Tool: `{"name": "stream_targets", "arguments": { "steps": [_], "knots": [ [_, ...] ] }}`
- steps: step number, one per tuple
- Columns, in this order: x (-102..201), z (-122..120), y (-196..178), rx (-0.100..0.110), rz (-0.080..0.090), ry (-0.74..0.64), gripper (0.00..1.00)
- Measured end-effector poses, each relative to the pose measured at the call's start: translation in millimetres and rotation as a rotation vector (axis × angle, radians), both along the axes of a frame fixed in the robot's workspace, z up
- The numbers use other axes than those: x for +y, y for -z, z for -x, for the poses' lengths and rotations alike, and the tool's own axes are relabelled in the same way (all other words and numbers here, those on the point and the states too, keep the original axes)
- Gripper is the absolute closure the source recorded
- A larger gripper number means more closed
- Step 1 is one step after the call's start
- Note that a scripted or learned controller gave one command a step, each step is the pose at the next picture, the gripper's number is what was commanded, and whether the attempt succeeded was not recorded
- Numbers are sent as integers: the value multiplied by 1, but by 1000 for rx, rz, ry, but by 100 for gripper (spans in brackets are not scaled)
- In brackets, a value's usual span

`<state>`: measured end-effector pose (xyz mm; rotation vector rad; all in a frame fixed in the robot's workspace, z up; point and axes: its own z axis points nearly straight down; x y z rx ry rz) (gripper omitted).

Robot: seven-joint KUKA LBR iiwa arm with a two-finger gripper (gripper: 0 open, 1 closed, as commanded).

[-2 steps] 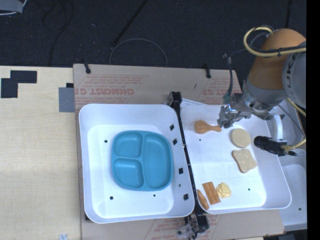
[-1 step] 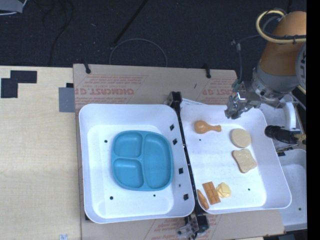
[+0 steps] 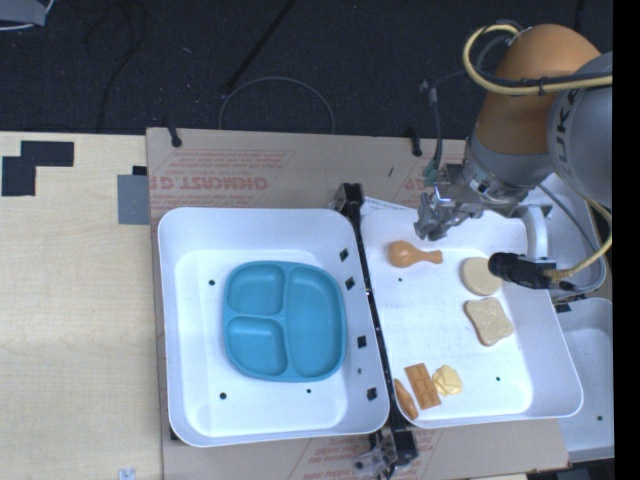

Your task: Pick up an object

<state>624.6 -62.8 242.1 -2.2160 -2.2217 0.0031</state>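
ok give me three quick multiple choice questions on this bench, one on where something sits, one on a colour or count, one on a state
1. Where does the blue divided plastic plate lie?
A. in the left shallow white bin
B. in the right shallow white bin
C. on the tan bench top

2. How many compartments does the plate have?
A. two
B. three
C. five

3. How does the robot's hand stand to the small tan pear-shaped toy?
A. it holds the toy lifted
B. it presses the toy flat
C. it is above the bin's far edge, near the toy, with nothing between its fingers

Answers: 1 A, the plate fills the left bin's middle. 2 B, two small sections and one large. 3 C, the toy lies loose on the bin floor.
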Motion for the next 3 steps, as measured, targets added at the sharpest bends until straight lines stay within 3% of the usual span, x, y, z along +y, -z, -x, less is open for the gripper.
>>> {"name": "stream_targets", "arguments": {
  "steps": [3],
  "knots": [
    [158,19,-2,0,0,-2,100]
  ]
}}
